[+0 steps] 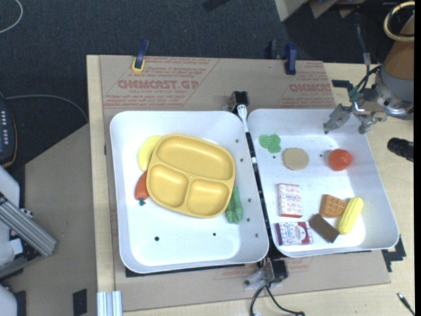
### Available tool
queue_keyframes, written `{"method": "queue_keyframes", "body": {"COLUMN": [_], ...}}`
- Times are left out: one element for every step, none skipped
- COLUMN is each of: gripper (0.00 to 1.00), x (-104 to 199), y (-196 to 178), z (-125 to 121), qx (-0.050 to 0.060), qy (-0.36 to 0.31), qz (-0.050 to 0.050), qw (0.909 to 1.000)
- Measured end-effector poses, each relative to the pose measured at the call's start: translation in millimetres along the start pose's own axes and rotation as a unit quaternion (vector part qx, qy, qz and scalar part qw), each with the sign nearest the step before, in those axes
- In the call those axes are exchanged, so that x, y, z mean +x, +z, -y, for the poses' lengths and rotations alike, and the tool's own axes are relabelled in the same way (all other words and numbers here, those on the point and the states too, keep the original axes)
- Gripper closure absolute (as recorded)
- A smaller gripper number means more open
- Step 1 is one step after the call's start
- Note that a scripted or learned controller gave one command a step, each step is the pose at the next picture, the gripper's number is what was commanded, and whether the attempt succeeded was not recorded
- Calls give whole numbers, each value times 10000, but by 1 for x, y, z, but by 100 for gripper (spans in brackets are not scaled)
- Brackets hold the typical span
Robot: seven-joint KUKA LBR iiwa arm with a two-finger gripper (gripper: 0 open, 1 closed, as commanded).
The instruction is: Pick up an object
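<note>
Spread-fingered and holding nothing, the two-finger gripper point(348, 118) hovered over the far right corner of the right-hand shallow white bin point(388, 206), its fingers apart with only bare bin floor between them. Nothing had been picked yet. The nearest candidate was the round red tomato-like toy point(339, 158), lying just below and slightly left of the fingertips; next came the flat tan disc point(295, 158) and the small green leafy piece point(270, 141). Nearer the front of that bin sat a pink-and-white packet point(289, 199), a red-and-white packet point(293, 233), a waffle-patterned orange piece point(332, 206), a dark brown bar point(323, 227) and a yellow corn cob point(350, 215) — the last three touching or nearly so.

The left-hand white bin point(184, 252) held a yellow compartmented plastic tray point(191, 175) with small toys (one red, one green) tucked at its edges.

My judgement: the risk was a miss. The red toy looked round and smooth, so off-centre fingers could squeeze it sideways — and a descent this close to the bin wall could catch the rim.
</note>
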State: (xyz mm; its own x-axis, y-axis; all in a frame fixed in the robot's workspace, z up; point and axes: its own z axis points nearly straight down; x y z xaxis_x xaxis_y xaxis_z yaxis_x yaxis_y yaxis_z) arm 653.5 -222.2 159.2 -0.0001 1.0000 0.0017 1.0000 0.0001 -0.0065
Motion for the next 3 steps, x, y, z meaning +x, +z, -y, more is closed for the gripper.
{"method": "queue_keyframes", "body": {"gripper": [0, 0, 100], "x": [1, 7, 4], "y": [43, 74, 63], "z": [1, -1, -2], "qx": [-9, -29, -48], "qy": [-4, -26, -26], "qz": [1, -39, 2], "qw": [10000, 10000, 10000]}}
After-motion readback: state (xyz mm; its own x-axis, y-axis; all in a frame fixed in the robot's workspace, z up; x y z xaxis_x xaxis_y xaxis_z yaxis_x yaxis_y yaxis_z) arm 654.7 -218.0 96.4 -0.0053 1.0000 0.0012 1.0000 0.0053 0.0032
